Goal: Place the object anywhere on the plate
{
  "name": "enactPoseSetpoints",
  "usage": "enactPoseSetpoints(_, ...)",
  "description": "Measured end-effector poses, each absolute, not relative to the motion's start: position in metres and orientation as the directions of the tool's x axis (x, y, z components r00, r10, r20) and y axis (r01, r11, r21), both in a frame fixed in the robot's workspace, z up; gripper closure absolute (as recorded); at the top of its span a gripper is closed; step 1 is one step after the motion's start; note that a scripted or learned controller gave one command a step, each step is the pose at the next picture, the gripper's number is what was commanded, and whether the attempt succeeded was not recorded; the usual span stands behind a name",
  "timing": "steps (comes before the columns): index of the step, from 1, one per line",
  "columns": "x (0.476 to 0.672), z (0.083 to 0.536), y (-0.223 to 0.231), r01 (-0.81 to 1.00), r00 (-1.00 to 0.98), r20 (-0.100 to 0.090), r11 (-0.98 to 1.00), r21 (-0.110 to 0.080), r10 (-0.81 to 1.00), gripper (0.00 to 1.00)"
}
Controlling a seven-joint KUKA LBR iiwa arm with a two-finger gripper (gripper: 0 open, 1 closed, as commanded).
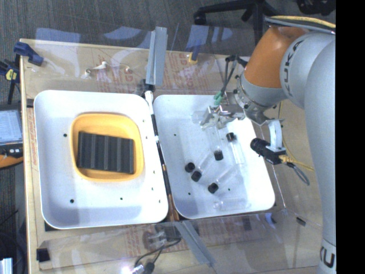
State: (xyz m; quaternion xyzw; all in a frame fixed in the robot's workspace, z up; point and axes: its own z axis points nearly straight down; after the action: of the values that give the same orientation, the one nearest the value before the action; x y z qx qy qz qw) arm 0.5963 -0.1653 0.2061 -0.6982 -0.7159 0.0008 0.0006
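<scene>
A yellow plate (pixel 105 124) with a dark ridged middle lies in the left white bin (pixel 51 204). In the right white bin (pixel 177 124), several small black pieces (pixel 196 176) lie scattered around the middle. They seem to belong to a clear plastic object (pixel 228 173) that is hard to make out. My gripper (pixel 215 114) hangs low over the far part of the right bin, just beyond the nearest black piece (pixel 231 136). Nothing shows between its tips.
A grey metal bar (pixel 155 56) stands at the back between the two bins. Small clips and cables lie on the bench behind and in front of the bins. The arm (pixel 296 67) fills the right side.
</scene>
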Motion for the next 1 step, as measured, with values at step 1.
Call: enactPoseSetpoints(1, 0.5755, 0.1983, -0.1269, 0.99, -0.141, 0.002, 0.141, -0.006, 0.99, 1.0)
